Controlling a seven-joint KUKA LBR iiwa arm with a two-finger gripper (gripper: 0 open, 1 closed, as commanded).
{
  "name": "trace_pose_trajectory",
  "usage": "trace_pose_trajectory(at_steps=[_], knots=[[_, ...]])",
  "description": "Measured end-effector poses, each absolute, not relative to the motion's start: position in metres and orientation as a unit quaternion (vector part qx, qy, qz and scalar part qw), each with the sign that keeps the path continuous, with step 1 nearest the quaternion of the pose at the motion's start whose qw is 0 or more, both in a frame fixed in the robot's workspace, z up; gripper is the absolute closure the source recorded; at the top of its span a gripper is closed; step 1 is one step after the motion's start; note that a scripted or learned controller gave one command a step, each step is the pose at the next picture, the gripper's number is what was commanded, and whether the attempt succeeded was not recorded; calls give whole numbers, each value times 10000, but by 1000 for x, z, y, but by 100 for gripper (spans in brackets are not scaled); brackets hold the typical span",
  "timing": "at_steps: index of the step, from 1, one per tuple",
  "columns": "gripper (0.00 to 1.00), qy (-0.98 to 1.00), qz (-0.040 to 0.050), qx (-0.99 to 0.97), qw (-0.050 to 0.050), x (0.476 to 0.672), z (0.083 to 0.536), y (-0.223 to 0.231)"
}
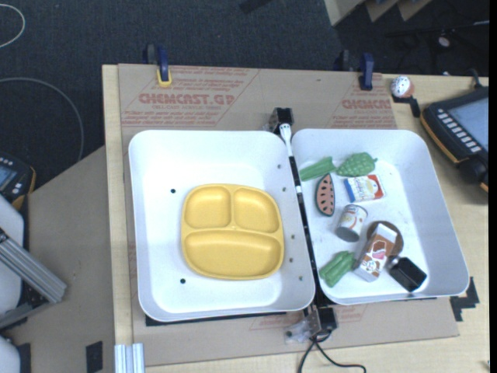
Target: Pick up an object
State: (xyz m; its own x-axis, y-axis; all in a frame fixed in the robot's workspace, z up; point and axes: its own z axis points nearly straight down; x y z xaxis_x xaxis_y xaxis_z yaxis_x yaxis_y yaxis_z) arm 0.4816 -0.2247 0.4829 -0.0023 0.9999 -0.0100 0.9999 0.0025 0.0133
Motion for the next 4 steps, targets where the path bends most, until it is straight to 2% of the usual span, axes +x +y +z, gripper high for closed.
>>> trace_pose_trajectory(at_steps=[4], knots=[[100, 7087, 29, 7052, 189, 485, 526, -226]])
